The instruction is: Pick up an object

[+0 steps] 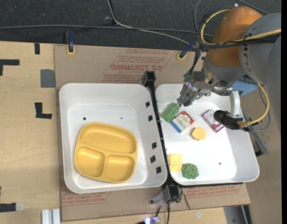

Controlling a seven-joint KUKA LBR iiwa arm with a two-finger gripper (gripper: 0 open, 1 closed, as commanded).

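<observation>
**Arm poised over the right bin's far-left corner**

Nearest the camera, along the front edge of the right bin (246,171), a bumpy green broccoli-like piece (190,171) lies just beside a small yellow block (175,161), which sits against the divider between the bins. The left bin (68,125) holds a yellow divided tray (106,150) with three compartments, set toward its front half.

Further back, in the middle of the right bin, a round yellow-orange piece (198,134) rests just behind and to the right of those two. Beside it to the left lies a small white packet with red and blue print (182,121), and to the right a little purple-and-white packet (210,119). A flat green piece (170,112) lies tilted near the divider, touching or nearly touching the printed packet.

Just above the green piece hangs the gripper (187,97), pointing down and to the left toward the bin's far-left area. Its dark fingers blur together against the white floor, so how far apart they stand cannot be told, and nothing can be seen held between them. Whether the tips touch the green piece cannot be told either.

Behind the gripper the wrist rises into the orange band (232,31), with the grey arm (267,41) bulking in from the right, bent over the back right corner of the bin. Cables loop around the wrist.
</observation>
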